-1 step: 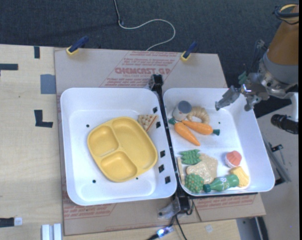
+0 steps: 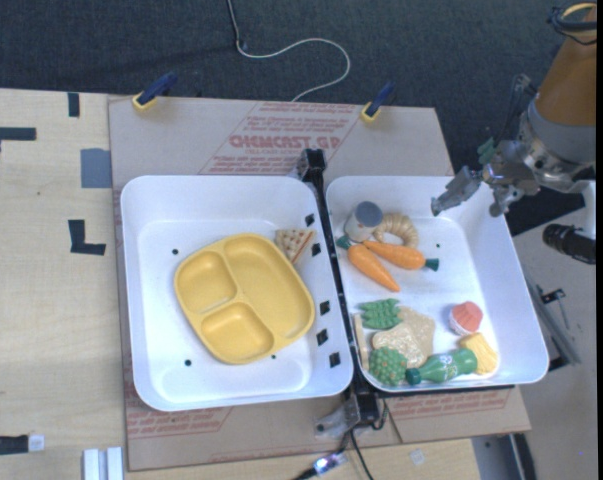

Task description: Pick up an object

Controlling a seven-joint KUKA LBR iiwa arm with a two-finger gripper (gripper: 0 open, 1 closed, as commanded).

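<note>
The right bin [image 2: 511,298] holds several toy foods: two orange carrots [image 2: 386,258], a grey round piece [image 2: 366,214], a beige ring [image 2: 397,230], a tan slice [image 2: 406,336], green leafy pieces [image 2: 380,314], a red-pink piece [image 2: 466,317], a yellow piece [image 2: 484,352] and a green bottle shape [image 2: 439,367]. My gripper [image 2: 471,204] hangs above the right bin's far right corner, open, with nothing between its fingers. It stands apart from all the foods, to the right of the beige ring.
The left bin [image 2: 151,268] holds a yellow divided plate [image 2: 243,297] and a small waffle piece [image 2: 294,240] by the divider. Both bins rest on a cardboard sheet [image 2: 271,138] fixed with clamps. A thin cable [image 2: 281,48] lies on the dark floor behind.
</note>
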